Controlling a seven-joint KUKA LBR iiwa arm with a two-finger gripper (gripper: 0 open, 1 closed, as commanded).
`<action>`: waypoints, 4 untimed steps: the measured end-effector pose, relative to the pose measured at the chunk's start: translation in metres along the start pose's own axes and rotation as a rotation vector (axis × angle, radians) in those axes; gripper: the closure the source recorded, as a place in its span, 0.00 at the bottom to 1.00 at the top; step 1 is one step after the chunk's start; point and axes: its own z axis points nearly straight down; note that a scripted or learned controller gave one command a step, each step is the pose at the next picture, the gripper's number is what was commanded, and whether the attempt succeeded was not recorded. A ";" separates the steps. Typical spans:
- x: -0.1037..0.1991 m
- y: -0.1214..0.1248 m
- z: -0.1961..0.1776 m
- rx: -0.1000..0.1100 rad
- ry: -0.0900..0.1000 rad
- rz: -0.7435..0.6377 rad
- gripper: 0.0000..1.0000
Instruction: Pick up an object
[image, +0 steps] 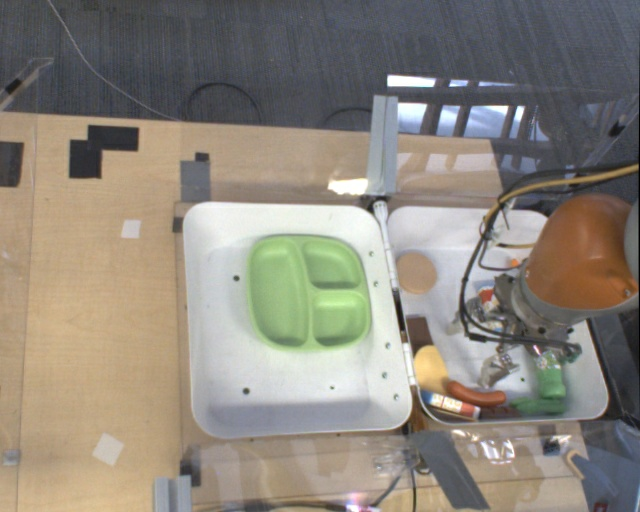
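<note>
Arm's orange band (585, 255) hangs over the right bin (440, 225); gripper (497, 368) is low among the clutter — cannot tell its state. Objects sit along the bin's near edge: yellow piece (430, 366), red sausage-shaped item (476, 393), green object (548, 388), a marker-like tube (450, 404). A tan disc (416, 271) lies apart, near the divider. Left bin (215, 400) holds a green sectioned plate (306, 291), centred.
</note>
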 end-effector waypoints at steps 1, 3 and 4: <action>-0.027 0.024 0.000 -0.002 0.001 -0.003 0.00; -0.066 -0.062 -0.004 -0.002 -0.002 -0.044 0.00; -0.064 -0.031 0.003 -0.007 0.004 -0.084 0.00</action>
